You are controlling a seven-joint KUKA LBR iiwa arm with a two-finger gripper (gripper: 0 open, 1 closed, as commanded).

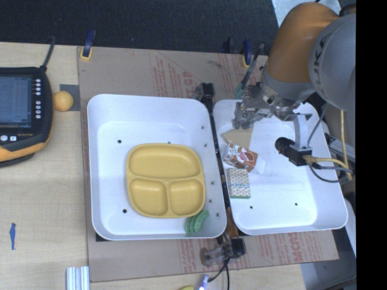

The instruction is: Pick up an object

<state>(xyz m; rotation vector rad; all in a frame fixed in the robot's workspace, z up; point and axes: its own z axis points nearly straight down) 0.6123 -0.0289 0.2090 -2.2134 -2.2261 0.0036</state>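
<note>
My gripper (245,117) hangs over the far left part of the right bin (284,210), just above a tan packet (237,138). Below that packet lie a red and white wrapper (242,157) and a small green patterned packet (239,183), all along the bin's left wall. The left bin (106,162) holds a yellow divided tray (164,179) and a small green object (196,222) at its near right corner. Nothing shows between the gripper's fingers.
A teach pendant (21,113) and a yellow ball (63,100) sit on the bench at the left. A black cable fitting (290,148) hangs from the arm over the right bin. Clamps (205,91) hold the bins at the middle seam.
</note>
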